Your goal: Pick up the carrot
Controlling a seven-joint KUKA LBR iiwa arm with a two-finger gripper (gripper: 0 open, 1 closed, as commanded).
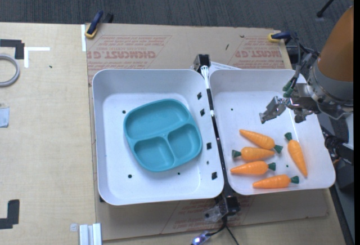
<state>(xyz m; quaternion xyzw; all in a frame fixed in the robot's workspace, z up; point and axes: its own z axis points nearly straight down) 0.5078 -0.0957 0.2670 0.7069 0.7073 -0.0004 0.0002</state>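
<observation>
Several orange carrots with green tops lie in the front half of the right bin [247, 89]: one [257, 138] nearest the middle, one [256, 154] below it, another [252, 168] under that, one [274, 182] by the front wall and one [297, 157] standing lengthwise at the right. My gripper [286, 113] hangs over the bin's right middle, just behind the carrots and apart from them. Its two grey fingers [271, 110] stand apart with nothing between them.
The left bin [97, 125] holds a teal divided plate [163, 134]. Both bins rest on brown cardboard [146, 49] held by clamps [94, 24] at the back corners. The arm's orange band [340, 52] rises at the right edge. Cables [219, 221] trail at the front.
</observation>
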